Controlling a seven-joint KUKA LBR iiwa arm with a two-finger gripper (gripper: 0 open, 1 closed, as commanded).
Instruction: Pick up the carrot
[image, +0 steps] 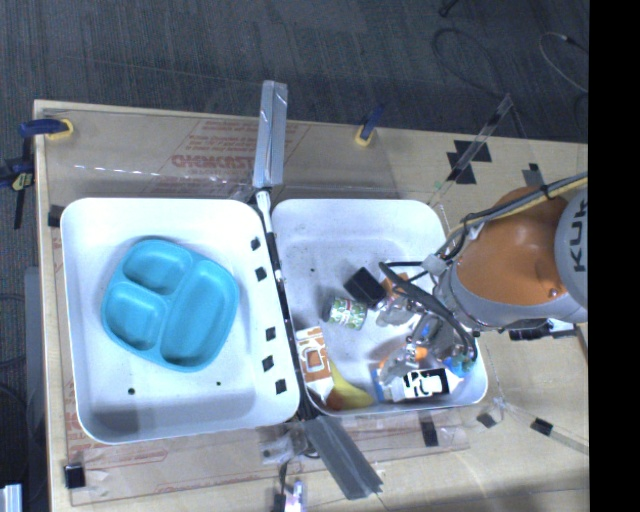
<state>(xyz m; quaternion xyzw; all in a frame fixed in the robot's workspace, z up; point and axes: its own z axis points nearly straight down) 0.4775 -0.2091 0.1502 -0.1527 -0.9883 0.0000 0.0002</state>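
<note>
My gripper (405, 322) reaches down into the right bin (300, 225), in its right half, with the orange-banded wrist (505, 262) behind it. A small orange piece (420, 352) that may be the carrot peeks out just below the gripper, mostly hidden by the gripper body and cables. Whether anything sits between the gripper's tips is hidden from this view.
The right bin also holds a green can (347, 314), a black block (362, 285), an orange carton (315, 360), a yellow banana (346, 393) and a blue-and-white package (422, 383). In the left bin (90, 400) lies a blue divided plate (170, 303). A metal divider (270, 140) runs between the bins.
</note>
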